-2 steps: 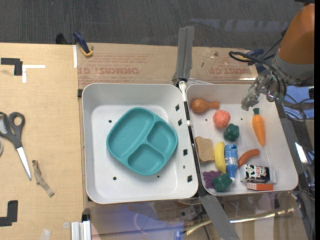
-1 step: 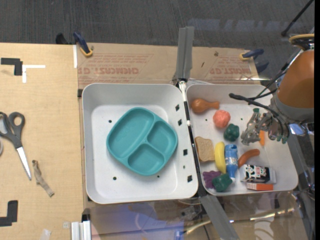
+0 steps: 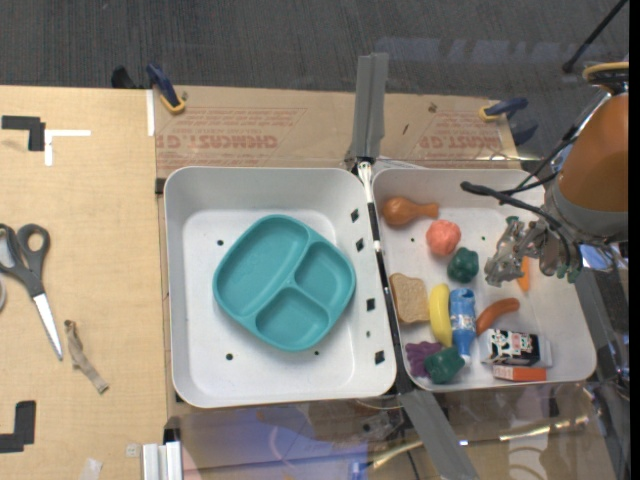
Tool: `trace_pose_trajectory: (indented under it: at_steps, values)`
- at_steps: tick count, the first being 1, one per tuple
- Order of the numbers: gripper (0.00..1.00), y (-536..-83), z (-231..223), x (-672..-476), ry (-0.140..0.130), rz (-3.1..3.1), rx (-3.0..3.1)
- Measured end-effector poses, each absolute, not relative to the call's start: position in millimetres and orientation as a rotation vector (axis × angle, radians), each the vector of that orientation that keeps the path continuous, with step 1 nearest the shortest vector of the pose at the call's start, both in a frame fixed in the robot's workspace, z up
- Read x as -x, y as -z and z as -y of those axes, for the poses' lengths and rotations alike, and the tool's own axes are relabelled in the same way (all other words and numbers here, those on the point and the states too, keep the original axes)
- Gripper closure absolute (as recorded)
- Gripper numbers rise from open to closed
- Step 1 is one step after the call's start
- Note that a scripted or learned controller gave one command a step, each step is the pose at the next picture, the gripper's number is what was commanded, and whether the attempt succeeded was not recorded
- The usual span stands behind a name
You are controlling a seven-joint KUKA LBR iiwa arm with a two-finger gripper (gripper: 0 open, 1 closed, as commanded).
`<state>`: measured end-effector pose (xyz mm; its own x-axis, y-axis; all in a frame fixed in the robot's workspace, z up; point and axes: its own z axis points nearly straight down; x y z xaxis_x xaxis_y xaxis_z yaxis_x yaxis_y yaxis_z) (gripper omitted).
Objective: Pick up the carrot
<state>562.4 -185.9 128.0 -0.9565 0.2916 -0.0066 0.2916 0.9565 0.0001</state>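
While the gripper (image 3: 520, 258) hovers beside the carrot (image 3: 497, 314), jaw state indeterminate, the approach step requires descent onto it.

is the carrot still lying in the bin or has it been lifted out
In the bin. The carrot lies on the right bin floor beside the milk carton, with the gripper above it.

The arm (image 3: 598, 168) shows a broad, rounded orange band with a grey section below it. Thin black cables (image 3: 510, 193) loop out from the wrist. The gripper (image 3: 512, 260) is a bare grey metal assembly with small silvery, blocky parts, and a bluish fitting (image 3: 598, 258) sits beside the wrist.
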Motion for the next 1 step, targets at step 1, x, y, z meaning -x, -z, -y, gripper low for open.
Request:
trace_pose_trajectory:
  at_steps: [1]
  values:
    - [1.0, -93.1, 162.0, -605.4, 0.0, -3.122, -0.299]
